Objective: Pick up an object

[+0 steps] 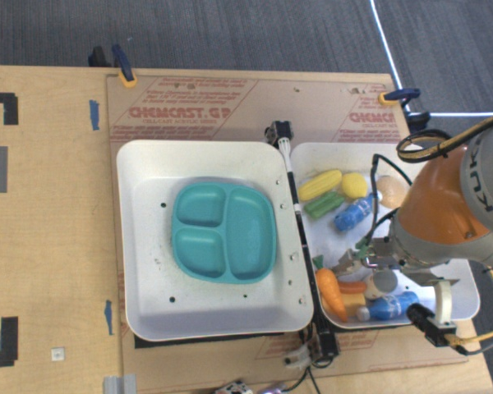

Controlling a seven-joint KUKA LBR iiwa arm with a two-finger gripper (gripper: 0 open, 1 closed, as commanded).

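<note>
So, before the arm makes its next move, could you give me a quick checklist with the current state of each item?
1. Gripper is over the right bin, where the objects lie: ok.
2. An object is seen between the fingers: cannot tell; the wrist covers them.
3. Targets are within the bin: ok; the carrot and the blue bottle lie near the gripper.
4. Objects are spaced for a clean grasp: not ok; the corn, the green piece and their neighbours are crowded.
5. Teal plate sits flat in the left bin: ok.
</note>
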